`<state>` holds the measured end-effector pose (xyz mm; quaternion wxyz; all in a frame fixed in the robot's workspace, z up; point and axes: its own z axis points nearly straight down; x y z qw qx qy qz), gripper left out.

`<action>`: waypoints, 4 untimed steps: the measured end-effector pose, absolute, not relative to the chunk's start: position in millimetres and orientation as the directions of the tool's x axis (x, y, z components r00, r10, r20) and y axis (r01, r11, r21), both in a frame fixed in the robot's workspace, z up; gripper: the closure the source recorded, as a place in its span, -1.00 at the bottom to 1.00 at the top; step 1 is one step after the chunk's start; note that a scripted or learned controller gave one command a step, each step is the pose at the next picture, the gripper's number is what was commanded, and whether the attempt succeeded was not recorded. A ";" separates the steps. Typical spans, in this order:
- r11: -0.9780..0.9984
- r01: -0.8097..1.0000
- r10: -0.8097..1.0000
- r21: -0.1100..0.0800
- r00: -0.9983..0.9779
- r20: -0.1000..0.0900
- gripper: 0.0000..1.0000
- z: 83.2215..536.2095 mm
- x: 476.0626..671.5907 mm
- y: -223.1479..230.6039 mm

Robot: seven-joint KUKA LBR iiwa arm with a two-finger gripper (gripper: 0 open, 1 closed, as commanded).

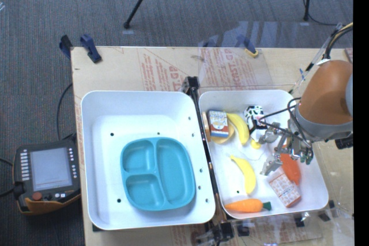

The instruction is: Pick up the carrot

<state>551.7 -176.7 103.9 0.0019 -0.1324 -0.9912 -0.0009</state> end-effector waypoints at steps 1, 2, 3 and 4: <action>0.997 0.071 0.071 -0.004 -0.997 -0.032 -1.00 94.2 486.4 -119.7; 0.983 0.182 0.182 0.004 -0.983 -0.009 -1.00 190.6 479.4 -46.2; 0.977 0.214 0.214 0.000 -0.977 0.007 -1.00 126.1 474.2 -81.6; 0.961 0.275 0.275 0.002 -0.961 -0.003 -1.00 188.5 477.7 -41.4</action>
